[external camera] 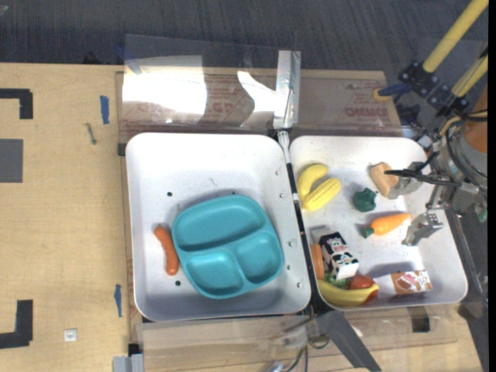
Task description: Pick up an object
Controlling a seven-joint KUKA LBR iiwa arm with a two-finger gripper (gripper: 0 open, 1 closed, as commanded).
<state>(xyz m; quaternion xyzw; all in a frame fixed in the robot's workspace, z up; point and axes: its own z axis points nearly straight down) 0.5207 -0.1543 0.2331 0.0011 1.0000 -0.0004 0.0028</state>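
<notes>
Dark ribbed flooring runs along the top of the view, and below it a pale wooden bench [54, 208] carries two shallow white bins set side by side, their inner rims touching.

Left bin [147, 161]: a teal divided plate [226, 244] with three compartments lies near the middle, and an orange hot-dog sausage [167, 249] lies just beside its left edge.

Right bin [345, 147]: a yellow corn cob [320, 194] sits by the left wall with another yellow piece [310, 175] touching it above. A small dark green item [365, 200] lies near the centre, a carrot [387, 223] just below and to its right. A tan, bread-like piece [381, 178] rests toward the upper right. Along the lower edge are a black-and-white carton [338, 256], a banana [345, 293] with a red item [361, 282] lying on it, and an orange-and-white packet [411, 282] in the lower right corner.

From the right the arm reaches in over the right bin's far side, its gripper [418, 178] hanging low there — one dark finger [404, 173] points left, its tip at the tan piece's right edge. Whether the jaws stand apart or closed cannot be told, and nothing is seen held between them. A metal bracket [422, 228] on the arm hangs just right of the carrot.

Yellow poles [461, 22] with black clamps cross the upper right corner.
</notes>
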